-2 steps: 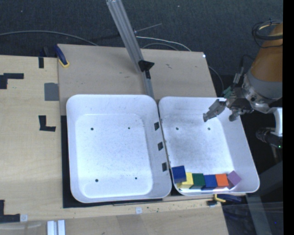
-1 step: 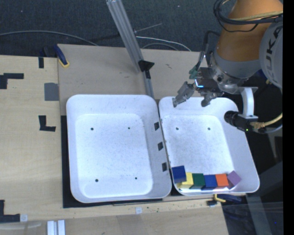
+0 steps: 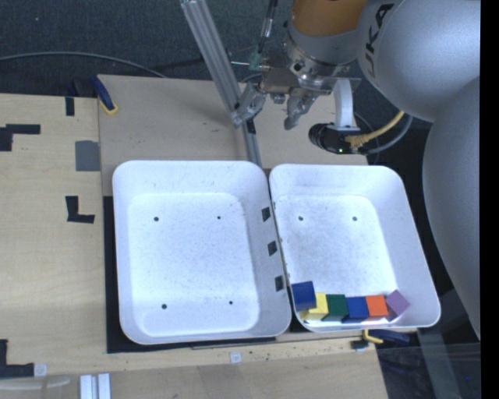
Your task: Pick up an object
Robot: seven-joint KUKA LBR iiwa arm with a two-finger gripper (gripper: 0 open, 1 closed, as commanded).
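**Jaws apart above the far rim, blocks bunched in the right bin's near corner**

While the arm (image 3: pixel 437 70) reaches in from the right, its jaws (image 3: pixel 271 111) hang open over the desk (image 3: pixel 171 117), just beyond the far rim of the right bin (image 3: pixel 343 175), with nothing between the two fingers (image 3: pixel 248 105). The orange band (image 3: pixel 327 14) sits directly above them, up from that same rim.

Measured from the right bin, every block lies inside it, pressed along its near wall. A blue block (image 3: pixel 302 294) stands at the near left corner, resting partly on a yellow block (image 3: pixel 316 308). Beside these, running toward the bin's near right corner, come a green block (image 3: pixel 336 305), a second blue block (image 3: pixel 357 308), an orange block (image 3: pixel 376 305) and a purple block (image 3: pixel 397 301), each touching its neighbour.

The left bin (image 3: pixel 125 179) lies alongside the right bin, their rims meeting in the middle. A metal post (image 3: pixel 214 54) rises slantwise from behind the right bin's far left corner, just beside the jaws
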